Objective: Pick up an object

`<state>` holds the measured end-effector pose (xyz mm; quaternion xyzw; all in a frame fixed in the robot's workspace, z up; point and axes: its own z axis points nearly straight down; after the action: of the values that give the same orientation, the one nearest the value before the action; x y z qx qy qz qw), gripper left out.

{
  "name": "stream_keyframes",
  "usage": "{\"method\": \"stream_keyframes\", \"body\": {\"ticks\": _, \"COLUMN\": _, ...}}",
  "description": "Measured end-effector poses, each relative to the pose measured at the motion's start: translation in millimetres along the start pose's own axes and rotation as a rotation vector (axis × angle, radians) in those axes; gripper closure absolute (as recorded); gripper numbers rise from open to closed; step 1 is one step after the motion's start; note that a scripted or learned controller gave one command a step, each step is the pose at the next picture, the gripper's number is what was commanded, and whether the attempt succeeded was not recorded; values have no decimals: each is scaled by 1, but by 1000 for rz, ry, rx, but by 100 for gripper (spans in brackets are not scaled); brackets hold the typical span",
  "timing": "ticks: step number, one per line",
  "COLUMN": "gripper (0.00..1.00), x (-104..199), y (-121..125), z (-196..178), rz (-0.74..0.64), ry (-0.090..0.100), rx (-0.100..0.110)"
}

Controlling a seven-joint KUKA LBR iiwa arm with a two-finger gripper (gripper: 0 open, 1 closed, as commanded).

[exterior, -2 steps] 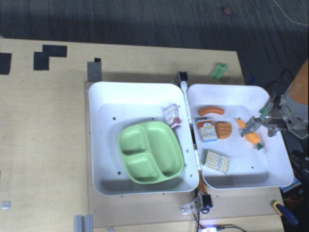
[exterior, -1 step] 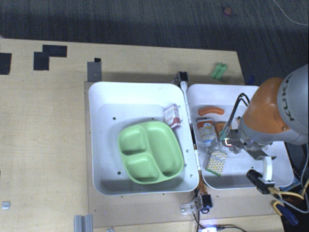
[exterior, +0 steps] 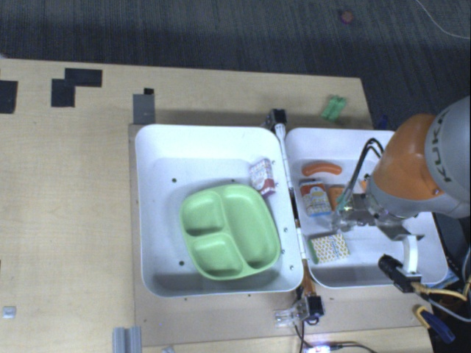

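Observation:
The right bin [exterior: 434, 267] holds an orange hot dog [exterior: 321, 169] at the back, a small carton with a blue and orange label [exterior: 316, 199] in the middle, and a flat speckled yellow-green packet [exterior: 329, 248] near the front. My gripper [exterior: 347, 218] hangs low over this bin, just right of the carton and above the packet. The arm's grey wrist and orange band cover the bin's right half. I see nothing between the fingers.
The left bin [exterior: 154, 197] holds a green divided plate [exterior: 229, 230] and a small red and white packet [exterior: 261, 175] by its right wall. A green object [exterior: 333, 108] lies on the bench behind the bins. Cables trail at the front right.

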<state>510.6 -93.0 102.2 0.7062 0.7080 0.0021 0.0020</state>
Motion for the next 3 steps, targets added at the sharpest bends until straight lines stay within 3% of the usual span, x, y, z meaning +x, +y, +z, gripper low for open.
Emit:
{"method": "stream_keyframes", "body": {"ticks": 1, "gripper": 0, "x": 0, "y": 0, "z": 0, "rz": 0, "ry": 0, "rx": 0}}
{"method": "stream_keyframes", "body": {"ticks": 2, "gripper": 0, "x": 7, "y": -10, "z": 15, "rz": 3, "ry": -3, "rx": -4}}
{"method": "stream_keyframes", "body": {"ticks": 3, "gripper": 100, "x": 8, "y": -8, "z": 4, "rz": 2, "ry": -3, "rx": -9}}
